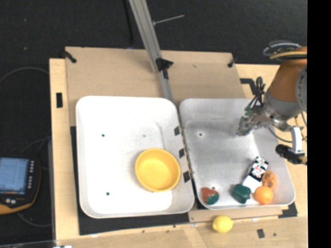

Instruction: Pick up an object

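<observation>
A dark handheld control pendant with a blue screen (15,182) lay at the far left, off the bench. On the bench, the left shallow white bin (103,123) held a single round yellow plastic bowl (158,169), upright, near its lower right corner. The right shallow white bin (217,123) carried its contents along the lower edge: a small red toy with a green patch (209,195), then a dark green block (241,192), a white and black patterned card-like piece (256,170) just above it, and two orange round fruit-like pieces (264,195) close together in the lower right corner. A yellow lemon-shaped toy (222,223) sat outside, on the bench just below this bin. The gripper (247,125) hung over the bin's upper right part, well apart from the objects; whether its fingers were spread or closed could not be told, and nothing showed between them.
</observation>
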{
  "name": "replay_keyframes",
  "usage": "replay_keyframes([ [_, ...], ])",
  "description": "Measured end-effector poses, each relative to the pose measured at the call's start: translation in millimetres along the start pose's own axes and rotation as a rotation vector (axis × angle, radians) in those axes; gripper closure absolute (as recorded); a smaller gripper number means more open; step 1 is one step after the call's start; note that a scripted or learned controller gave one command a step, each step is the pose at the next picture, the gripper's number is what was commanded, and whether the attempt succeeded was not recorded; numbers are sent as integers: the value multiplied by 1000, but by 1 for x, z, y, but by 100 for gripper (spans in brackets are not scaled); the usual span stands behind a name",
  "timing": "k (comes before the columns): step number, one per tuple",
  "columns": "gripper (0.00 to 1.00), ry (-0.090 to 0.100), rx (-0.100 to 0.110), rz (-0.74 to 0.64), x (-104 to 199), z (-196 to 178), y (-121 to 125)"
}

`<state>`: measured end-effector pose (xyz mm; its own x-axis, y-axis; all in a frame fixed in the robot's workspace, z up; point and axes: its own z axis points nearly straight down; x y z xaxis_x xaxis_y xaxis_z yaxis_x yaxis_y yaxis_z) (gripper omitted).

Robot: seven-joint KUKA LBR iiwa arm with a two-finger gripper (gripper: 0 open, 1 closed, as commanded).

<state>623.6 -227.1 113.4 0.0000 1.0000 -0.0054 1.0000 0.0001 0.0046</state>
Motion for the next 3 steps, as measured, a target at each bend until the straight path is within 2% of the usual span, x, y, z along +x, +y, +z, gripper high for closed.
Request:
replay_keyframes([
  [1,100,5,-1,1,4,-48,-5],
  [2,100,3,-4,-2,1,-113,-5],
  [3,100,3,-2,-3,0,-157,-2],
])
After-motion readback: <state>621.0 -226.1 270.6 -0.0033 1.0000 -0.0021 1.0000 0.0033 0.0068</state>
